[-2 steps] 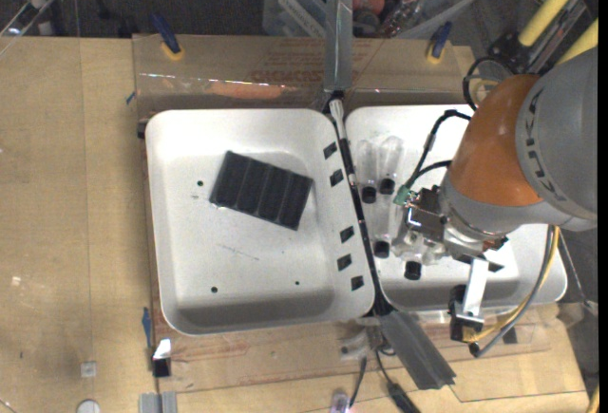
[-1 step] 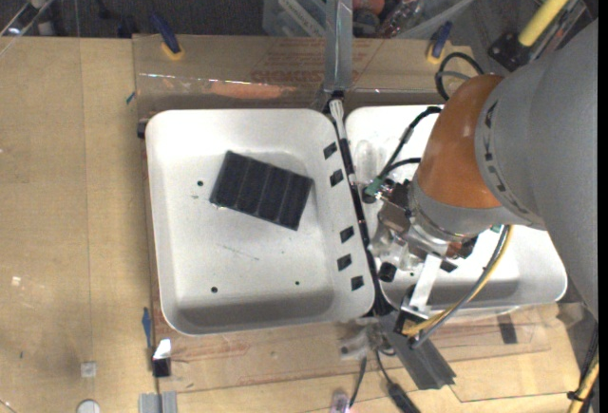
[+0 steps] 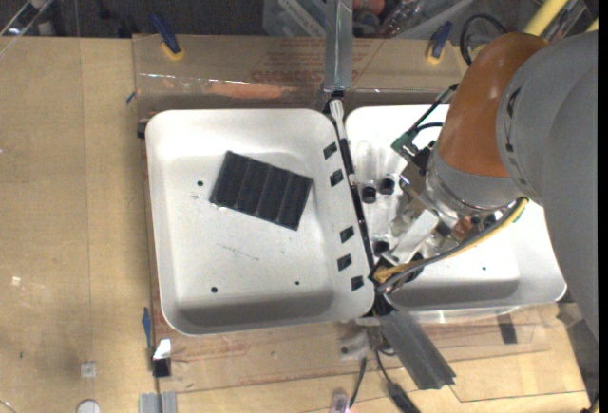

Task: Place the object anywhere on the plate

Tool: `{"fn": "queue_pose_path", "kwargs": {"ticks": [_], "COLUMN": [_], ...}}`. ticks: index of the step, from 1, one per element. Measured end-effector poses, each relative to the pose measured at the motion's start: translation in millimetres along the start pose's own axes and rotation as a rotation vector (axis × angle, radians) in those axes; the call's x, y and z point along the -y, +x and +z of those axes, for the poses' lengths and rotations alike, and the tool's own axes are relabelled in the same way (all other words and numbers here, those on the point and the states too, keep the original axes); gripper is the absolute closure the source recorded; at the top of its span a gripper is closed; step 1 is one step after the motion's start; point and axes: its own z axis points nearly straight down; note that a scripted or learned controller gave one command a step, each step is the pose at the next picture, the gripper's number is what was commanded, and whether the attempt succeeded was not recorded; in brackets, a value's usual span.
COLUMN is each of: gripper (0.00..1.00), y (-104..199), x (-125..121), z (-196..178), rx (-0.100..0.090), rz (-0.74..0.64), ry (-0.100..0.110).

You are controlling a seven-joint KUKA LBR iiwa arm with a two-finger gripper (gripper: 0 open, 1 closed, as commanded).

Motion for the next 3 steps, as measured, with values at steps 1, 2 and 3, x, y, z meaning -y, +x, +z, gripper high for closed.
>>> {"fn": "queue_pose_path", "kwargs": {"ticks": [1,2,3], "gripper": [1.00,1.00,1.00], "y": [28,54,78], "x": [37,70,102], "z": [-16,-56,-13], "rx": [0.000,-0.001,0.002], "rz": [-0.043,-0.352,-0.492], "ry": [-0.001,-0.003,0.002]}}
